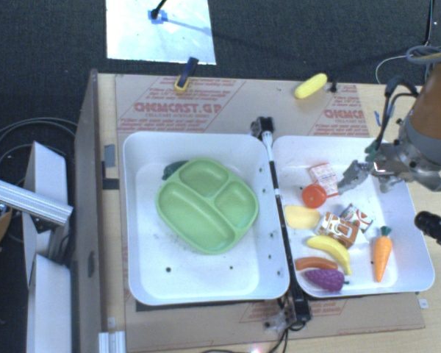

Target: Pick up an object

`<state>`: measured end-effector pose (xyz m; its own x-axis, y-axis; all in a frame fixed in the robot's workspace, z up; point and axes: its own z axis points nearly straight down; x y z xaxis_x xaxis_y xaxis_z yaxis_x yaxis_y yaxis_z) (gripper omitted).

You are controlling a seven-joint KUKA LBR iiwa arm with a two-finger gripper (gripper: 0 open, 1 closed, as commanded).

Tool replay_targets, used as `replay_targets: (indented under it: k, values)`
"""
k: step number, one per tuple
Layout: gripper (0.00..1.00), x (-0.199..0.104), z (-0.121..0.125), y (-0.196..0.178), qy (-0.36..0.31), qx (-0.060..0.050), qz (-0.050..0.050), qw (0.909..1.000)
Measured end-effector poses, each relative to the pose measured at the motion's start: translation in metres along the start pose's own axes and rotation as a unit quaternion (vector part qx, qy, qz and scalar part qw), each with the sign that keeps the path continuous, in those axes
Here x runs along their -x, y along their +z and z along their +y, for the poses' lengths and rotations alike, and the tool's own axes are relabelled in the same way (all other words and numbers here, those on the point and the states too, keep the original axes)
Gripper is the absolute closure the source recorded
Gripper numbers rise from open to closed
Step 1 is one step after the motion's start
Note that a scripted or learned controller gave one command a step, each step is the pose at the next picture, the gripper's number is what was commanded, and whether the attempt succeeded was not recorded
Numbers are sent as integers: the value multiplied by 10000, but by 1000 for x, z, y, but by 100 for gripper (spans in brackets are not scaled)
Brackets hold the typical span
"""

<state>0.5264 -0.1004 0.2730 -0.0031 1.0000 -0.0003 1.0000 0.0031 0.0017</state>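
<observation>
Camera view: metal two-finger gripper (350,176) hovers spread, gripping nothing, just right of the round red-orange toy tomato (314,195).

Gripper (355,175) hangs over right bin (419,230), at 3 o'clock of the tomato (314,195), nothing seen between its fingers. Banana (331,248), carrot (382,254) and grapes (324,278) sit toward the bin's 6 o'clock. Left bin (143,197) holds a green divided plate (207,205). Yellow piece (310,86) lies on worktop (279,98) at 12.

Grey arm (426,169) with orange band, black cables looping beside it, metallic tool (353,176)
</observation>
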Motion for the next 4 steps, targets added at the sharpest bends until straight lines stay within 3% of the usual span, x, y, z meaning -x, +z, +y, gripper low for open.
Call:
replay_targets:
  k: [1, 2, 3, 4]
  values:
    - [0, -19, 46, 77, -20, -8, 4, 10000]
    - [0, -12, 64, 191, 13, 6, -20, 10000]
    - [0, -9, 68, 188, 11, 4, -1, 10000]
    - [0, -2, 124, 186, -12, 29, -5, 10000]
